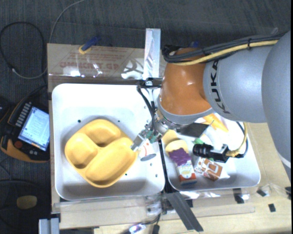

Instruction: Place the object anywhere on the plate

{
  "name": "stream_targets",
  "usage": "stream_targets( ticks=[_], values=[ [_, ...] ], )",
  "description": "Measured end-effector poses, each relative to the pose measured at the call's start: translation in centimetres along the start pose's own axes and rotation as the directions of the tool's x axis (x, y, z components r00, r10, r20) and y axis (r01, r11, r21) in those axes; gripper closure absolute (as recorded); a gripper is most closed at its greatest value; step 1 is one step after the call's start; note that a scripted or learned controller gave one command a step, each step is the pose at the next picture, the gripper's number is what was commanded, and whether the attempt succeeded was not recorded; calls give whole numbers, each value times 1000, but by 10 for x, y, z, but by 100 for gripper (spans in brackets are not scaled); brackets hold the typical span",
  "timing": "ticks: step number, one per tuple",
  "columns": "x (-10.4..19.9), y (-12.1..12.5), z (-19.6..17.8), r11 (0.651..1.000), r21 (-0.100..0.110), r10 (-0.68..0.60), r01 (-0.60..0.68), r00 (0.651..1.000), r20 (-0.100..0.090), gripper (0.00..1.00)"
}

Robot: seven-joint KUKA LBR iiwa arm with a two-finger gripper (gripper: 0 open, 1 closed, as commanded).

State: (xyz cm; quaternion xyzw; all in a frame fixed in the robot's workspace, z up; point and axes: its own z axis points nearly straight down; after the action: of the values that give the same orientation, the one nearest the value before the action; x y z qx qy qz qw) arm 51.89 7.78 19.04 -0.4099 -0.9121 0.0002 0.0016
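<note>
A yellow plate (100, 151) with three compartments lies in the left bin (73, 96). My gripper (144, 144) hangs low over the left bin, just off the plate's right rim and close to the wall between the bins. A small item with green and red marks (151, 136) shows at the gripper; I cannot make out whether it is held. The big grey and orange wrist (185, 94) hides the back of the right bin.
The right bin (251, 172) holds a purple packet (179, 155), a small orange and red carton (186, 173), a white and orange box (211, 169) and a pale yellow round piece (174, 144). A tablet (34, 126) lies on the floor at left.
</note>
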Motion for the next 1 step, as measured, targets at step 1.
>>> stream_targets(
  ticks=[1],
  values=[
    [66,11,15,998,0,-65,65,998,0,100]
  ],
)
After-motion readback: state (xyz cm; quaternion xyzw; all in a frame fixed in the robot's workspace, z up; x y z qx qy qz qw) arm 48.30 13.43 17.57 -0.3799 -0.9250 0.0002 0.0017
